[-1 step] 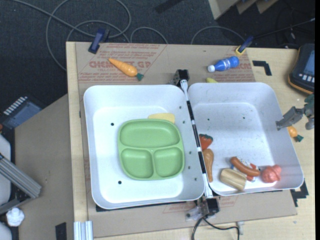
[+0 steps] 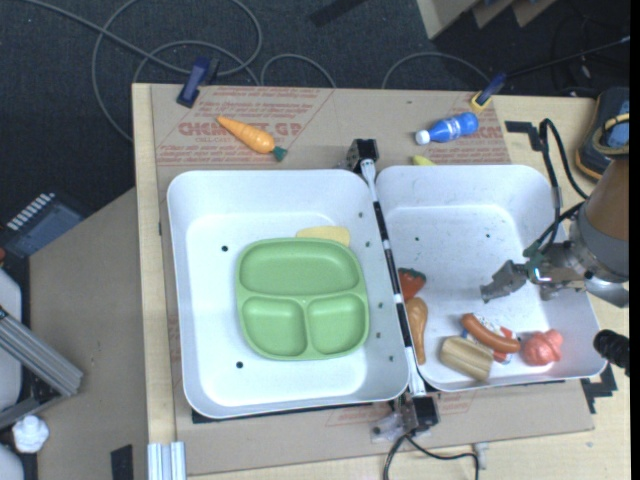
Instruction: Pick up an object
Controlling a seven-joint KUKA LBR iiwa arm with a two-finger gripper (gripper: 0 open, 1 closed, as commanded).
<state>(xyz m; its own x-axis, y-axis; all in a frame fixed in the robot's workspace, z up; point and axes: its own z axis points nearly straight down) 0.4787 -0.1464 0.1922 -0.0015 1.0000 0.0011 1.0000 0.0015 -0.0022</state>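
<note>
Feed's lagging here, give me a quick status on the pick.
Gripper low in right bin, nothing visibly between fingers. Hot dog just below it, pink toy and bread roll crowding beside.

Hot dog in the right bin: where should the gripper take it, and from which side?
Grip the hot dog at its middle, across its narrow width, coming straight down from above. It lies flat and slanted, with the bread roll close below it and the pink toy at its right end, so the ends look crowded. The gripper sits just above it.

Tray (image 2: 300,298) in left bin (image 2: 200,268); sausage (image 2: 490,334) in right bin (image 2: 470,208)
</note>
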